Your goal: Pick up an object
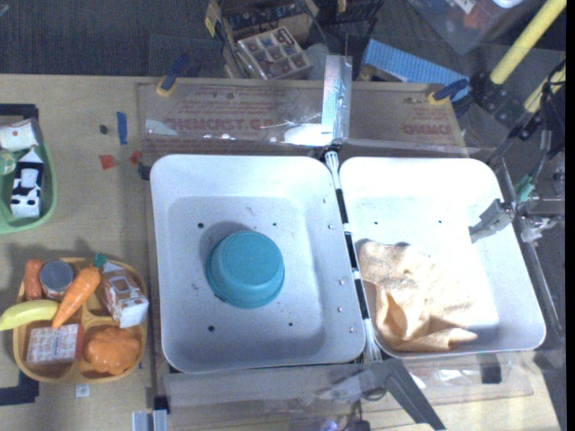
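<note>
An upturned teal bowl (246,268) sits in the middle of the left white bin (180,187). In the right white bin (422,182), a crumpled tan cloth (415,294) covers the lower left part of the floor. My gripper (499,217) hangs at the right rim of the right bin, up and to the right of the cloth and apart from it. I see nothing held in it.
A yellow tray (18,353) of toy food with a carrot (77,296) and a banana (25,313) lies at the lower left of the bench. A green dish (43,206) sits at the far left. Cardboard and clamps line the back edge.
</note>
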`<state>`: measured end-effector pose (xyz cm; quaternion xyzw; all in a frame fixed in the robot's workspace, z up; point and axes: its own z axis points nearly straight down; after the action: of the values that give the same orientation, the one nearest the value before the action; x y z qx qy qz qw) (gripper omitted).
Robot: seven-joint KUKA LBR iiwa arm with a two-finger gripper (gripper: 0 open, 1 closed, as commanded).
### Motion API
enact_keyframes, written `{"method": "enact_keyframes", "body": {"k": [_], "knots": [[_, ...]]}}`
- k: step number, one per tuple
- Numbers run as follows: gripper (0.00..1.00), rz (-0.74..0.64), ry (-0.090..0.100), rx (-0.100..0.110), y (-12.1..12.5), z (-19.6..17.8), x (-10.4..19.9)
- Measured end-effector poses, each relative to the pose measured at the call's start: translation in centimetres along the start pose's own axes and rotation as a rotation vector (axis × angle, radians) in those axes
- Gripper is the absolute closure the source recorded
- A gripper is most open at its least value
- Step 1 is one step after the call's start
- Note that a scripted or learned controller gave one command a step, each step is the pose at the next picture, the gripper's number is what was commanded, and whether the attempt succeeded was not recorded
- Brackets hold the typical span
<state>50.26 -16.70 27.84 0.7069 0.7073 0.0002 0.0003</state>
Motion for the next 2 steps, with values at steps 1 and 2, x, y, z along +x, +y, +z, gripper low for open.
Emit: {"method": "enact_keyframes", "body": {"k": [1,2], "knots": [[0.00,-0.046,0.000,0.001,3.7,8.5,6.1],[0.00,-0.045,-0.001,-0.005,4.2,18.8,5.8]]}}
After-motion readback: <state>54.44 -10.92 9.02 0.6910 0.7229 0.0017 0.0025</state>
